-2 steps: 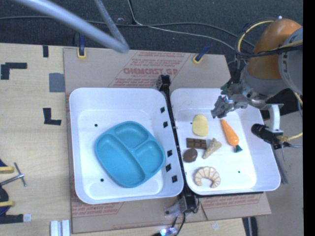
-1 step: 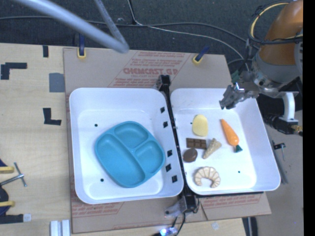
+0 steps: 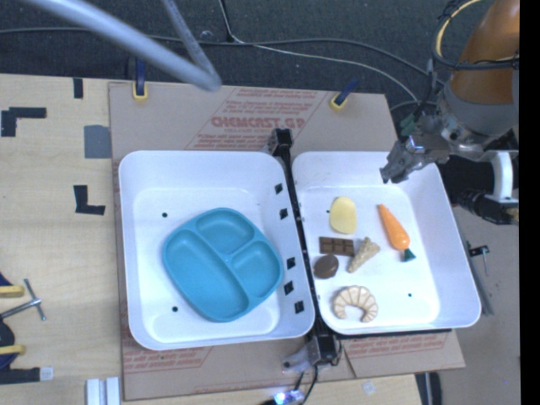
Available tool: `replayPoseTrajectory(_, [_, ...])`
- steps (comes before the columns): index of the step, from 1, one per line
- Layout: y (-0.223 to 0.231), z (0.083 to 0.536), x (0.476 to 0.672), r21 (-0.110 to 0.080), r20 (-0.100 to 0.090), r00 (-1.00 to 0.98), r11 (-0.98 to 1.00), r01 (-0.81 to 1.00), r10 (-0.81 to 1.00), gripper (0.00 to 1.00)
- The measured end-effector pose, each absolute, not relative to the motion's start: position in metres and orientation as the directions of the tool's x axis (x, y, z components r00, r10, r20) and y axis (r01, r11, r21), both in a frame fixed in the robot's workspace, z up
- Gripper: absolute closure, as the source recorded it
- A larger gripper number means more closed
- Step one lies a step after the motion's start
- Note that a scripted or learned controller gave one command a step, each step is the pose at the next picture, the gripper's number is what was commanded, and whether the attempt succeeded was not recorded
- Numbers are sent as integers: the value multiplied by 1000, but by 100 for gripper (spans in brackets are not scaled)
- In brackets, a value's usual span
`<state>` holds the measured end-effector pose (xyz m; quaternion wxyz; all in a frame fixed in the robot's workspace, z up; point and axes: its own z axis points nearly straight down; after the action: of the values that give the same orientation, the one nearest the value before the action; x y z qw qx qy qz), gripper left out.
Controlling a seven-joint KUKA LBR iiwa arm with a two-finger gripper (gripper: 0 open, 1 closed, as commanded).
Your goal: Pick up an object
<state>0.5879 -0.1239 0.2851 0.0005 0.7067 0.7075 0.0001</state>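
Note:
The right bin (image 3: 439, 251) holds several toy foods: a yellow piece (image 3: 342, 214), an orange carrot (image 3: 393, 229), a chocolate bar (image 3: 336, 245), a tan wedge (image 3: 364, 254), a brown round piece (image 3: 326, 266) and a croissant (image 3: 355, 303). My gripper (image 3: 396, 169) hangs over the bin's far right corner, up and right of the carrot. Nothing shows between its fingers.
The left bin (image 3: 143, 226) holds a blue divided plate (image 3: 221, 262). A black divider (image 3: 291, 226) runs between the bins. Cardboard lies under both. Cables cross the dark area at the back. Small tools lie at the left edge of the bench.

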Motion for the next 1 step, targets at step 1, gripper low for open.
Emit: replayPoseTrajectory(1, [-72,263,597,-3,0,-5,5,1000,1000,100])
